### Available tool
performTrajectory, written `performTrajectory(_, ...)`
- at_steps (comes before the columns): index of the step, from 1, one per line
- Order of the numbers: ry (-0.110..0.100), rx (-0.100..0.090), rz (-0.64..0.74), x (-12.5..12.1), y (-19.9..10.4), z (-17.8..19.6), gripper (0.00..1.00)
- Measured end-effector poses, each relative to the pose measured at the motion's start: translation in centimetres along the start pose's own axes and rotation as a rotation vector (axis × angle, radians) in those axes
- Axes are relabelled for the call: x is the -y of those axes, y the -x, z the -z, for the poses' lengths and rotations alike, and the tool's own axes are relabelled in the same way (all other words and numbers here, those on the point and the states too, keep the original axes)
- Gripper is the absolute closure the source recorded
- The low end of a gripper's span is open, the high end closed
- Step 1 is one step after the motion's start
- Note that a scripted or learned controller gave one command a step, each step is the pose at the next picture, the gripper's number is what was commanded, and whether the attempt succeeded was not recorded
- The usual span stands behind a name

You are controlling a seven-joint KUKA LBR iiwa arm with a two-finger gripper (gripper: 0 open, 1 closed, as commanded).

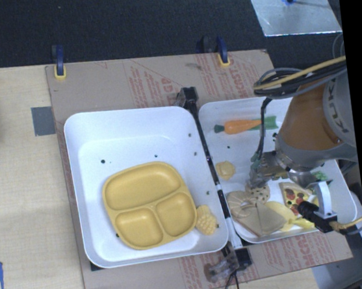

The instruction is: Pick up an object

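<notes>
My gripper (258, 182) reaches down into the right bin (229, 112), just above a heap of toy food at the bin's near end. The heap holds a beige piece (244, 205), a tan wedge (267, 218), a pizza slice (294, 195) and a yellow banana-like piece (288, 217). A small spotted item (260, 194) lies right under the gripper tip. An orange carrot (242, 125) with a green top rests at the far end of the right bin. A pale yellow cookie (225, 169) sits near the bin's left wall.
The left bin (82, 136) holds a yellow divided plate (149, 203) and a yellow corn piece (206, 220) at its near right corner. The arm's orange band (306, 122) and cables hang over the right bin's right half. A black clamp (188, 96) sits between the bins.
</notes>
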State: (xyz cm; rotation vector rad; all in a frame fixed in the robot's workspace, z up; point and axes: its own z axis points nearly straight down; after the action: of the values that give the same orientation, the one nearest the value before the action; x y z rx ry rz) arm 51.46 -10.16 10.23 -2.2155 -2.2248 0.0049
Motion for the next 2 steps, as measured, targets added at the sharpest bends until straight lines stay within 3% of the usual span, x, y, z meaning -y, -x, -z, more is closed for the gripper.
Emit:
performTrajectory(1,0.007,0.002,-0.005,-3.1,4.6,4.1,1.00)
performTrajectory(2,0.008,-0.002,0.005,-7.8,-0.6,8.9,1.00)
